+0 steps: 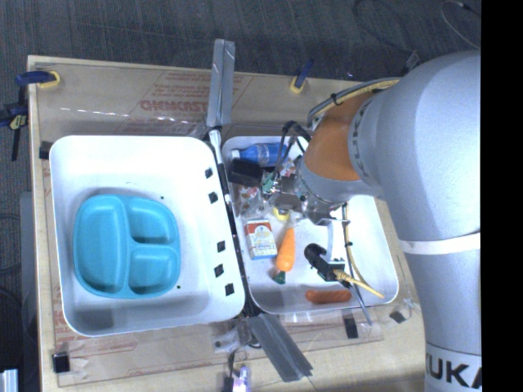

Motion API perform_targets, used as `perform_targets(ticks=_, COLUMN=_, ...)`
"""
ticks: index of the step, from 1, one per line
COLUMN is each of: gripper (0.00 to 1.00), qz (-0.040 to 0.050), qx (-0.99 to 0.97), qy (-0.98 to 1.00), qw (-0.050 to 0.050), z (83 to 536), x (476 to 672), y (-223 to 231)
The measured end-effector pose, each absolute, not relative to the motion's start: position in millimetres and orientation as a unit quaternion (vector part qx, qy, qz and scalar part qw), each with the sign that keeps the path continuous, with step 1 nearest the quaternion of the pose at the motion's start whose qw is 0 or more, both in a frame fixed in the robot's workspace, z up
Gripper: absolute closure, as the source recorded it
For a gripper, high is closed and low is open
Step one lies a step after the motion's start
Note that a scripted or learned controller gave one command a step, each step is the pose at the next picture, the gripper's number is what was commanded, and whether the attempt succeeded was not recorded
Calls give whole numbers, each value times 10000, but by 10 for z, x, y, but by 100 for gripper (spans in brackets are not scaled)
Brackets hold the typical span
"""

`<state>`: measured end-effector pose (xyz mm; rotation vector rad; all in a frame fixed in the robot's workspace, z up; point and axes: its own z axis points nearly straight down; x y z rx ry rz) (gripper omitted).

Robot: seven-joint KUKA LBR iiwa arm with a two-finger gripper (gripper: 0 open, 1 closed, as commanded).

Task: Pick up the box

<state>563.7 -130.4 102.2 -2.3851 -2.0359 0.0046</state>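
Left bin [122,158] holds a blue divided tray [127,243]. In the right bin [384,256], the small box [261,238] lies flat beside a carrot [285,250], its long axis running near-to-far. The tool [286,194] hovers just right of and beyond it (spread or pressed together, cannot tell).

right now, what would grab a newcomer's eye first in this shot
The big grey arm with its orange band, reaching in from the right over the right bin. Next, the blue divided plate alone in the left bin. Then the right bin's clutter: a small box, a carrot beside it, a sausage near the front.
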Motion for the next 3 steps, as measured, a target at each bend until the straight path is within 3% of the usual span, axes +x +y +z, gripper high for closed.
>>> perform_targets(ticks=1, gripper=0, qz=30, qx=-7614, qy=-6482, qw=-66, z=930, x=5200, y=-1095)
perform_targets(ticks=2, gripper=100, qz=53, qx=-7588, qy=-6514, qw=-2, z=990, x=5186, y=-1059)
perform_targets(ticks=3, gripper=100, qz=28, qx=-7671, qy=-6415, qw=30, z=1894, x=4912, y=-321)
